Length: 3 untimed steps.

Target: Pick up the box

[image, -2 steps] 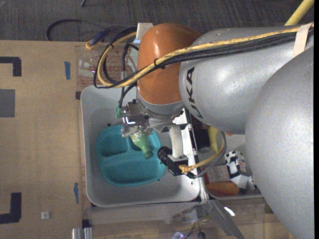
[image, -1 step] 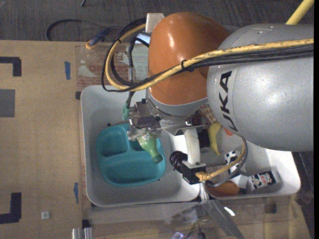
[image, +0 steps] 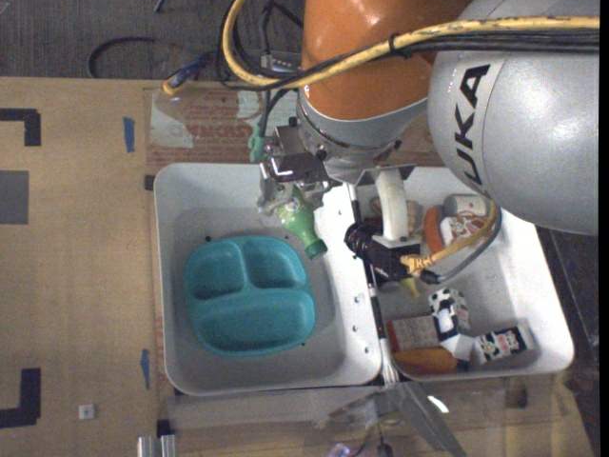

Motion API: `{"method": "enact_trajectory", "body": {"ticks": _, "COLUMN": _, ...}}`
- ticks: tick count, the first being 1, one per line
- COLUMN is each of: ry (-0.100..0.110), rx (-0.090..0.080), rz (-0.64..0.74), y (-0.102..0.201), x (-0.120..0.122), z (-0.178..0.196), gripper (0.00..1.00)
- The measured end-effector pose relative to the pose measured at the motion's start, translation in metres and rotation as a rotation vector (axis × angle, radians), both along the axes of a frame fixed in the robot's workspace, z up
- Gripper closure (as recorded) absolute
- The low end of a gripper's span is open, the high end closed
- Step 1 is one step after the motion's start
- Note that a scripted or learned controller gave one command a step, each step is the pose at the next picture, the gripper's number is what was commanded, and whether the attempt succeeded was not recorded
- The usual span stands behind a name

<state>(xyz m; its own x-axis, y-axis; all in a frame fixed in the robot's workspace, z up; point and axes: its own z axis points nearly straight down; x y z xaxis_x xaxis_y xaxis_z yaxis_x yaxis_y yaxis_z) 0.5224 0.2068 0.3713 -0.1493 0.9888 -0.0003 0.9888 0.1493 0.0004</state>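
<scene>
Cardboard-covered bench (image: pixel 76 284) with two white bins (image: pixel 176 255), dark floor (image: pixel 76 17) behind.

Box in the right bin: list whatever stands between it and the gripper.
The gripper hangs over the left bin with a green bottle at its tip; the bins' adjoining walls separate it from the brown box.

We're in a robotics lab: KUKA arm (image: pixel 514 103) w/ yellow cabling (image: pixel 314 69) over two white bins (image: pixel 181 284), cardboard-topped bench (image: pixel 76 284) w/ black and blue tape markers (image: pixel 127 134), grey carpet (image: pixel 86 17) beyond.
</scene>
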Motion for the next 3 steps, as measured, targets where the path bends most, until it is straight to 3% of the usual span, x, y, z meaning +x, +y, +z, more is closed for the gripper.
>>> {"method": "enact_trajectory", "body": {"ticks": 1, "ry": 0.003, "rx": 0.0, "rz": 0.313, "y": 0.007, "x": 0.014, "z": -0.069, "gripper": 1.0}}
{"method": "enact_trajectory", "body": {"ticks": 2, "ry": -0.003, "rx": -0.001, "rz": 0.412, "y": 0.008, "x": 0.101, "z": -0.022, "gripper": 1.0}}
{"method": "enact_trajectory", "body": {"ticks": 3, "ry": 0.0, "rx": 0.001, "rz": 0.407, "y": 0.003, "x": 0.032, "z": -0.112, "gripper": 1.0}}
